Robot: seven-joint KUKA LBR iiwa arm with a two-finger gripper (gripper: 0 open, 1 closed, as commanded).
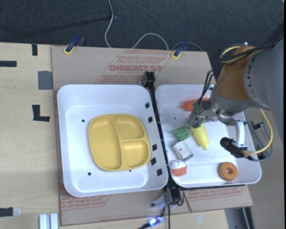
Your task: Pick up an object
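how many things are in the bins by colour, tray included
yellow: 2, the divided tray and the corn-like piece
orange: 2, the carrot-like piece and the doughnut
green: 1, the leafy piece
white and red: 2, the small block and the cupcake
total: 7

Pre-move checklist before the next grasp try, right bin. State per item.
1. End effector over the right white bin: ok.
2. Target near it: yellow corn-shaped toy lies just below the end effector, green leafy toy beside it: ok.
3. Object held between the fingers: cannot tell, wrist hardware hides them.
4. Crowding: corn and green toy lie close together, double contact likely: not ok.
5. Other items apart from the target: brown ring doughnut, cupcake toy with red base, orange carrot-like piece: ok.
6. Left white bin holds the yellow divided plastic plate, away from the arm: ok.
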